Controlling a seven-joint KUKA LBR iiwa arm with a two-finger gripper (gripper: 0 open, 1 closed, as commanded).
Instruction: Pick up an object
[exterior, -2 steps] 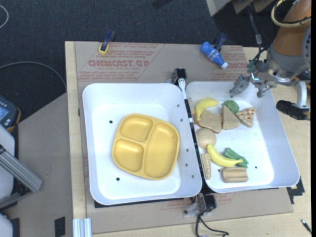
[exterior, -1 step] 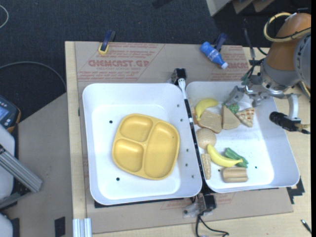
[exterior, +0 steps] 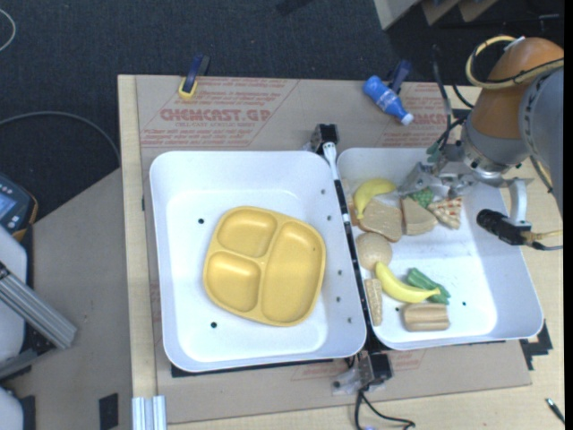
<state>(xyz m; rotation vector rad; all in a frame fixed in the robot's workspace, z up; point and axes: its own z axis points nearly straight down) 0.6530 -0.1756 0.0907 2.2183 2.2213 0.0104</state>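
My gripper [exterior: 436,183] hangs low over the back of the right bin [exterior: 501,280], right above a pizza slice [exterior: 447,210] and a brown bread piece [exterior: 416,216]. It is hard to tell whether it touches either one. To its left lie a tan bread slice [exterior: 380,221] and a yellow lemon-like piece [exterior: 372,190]. Nearer the front are a pale egg-shaped piece [exterior: 374,251], a banana [exterior: 397,285], a green vegetable [exterior: 426,282], a hot dog bun [exterior: 425,317] and a breadstick [exterior: 373,301].
The left bin [exterior: 179,240] holds a yellow divided plate [exterior: 264,264]. A blue bottle [exterior: 387,98] and a blue-and-yellow clamp [exterior: 191,77] lie on the cardboard behind the bins. The right bin's right half is bare floor.
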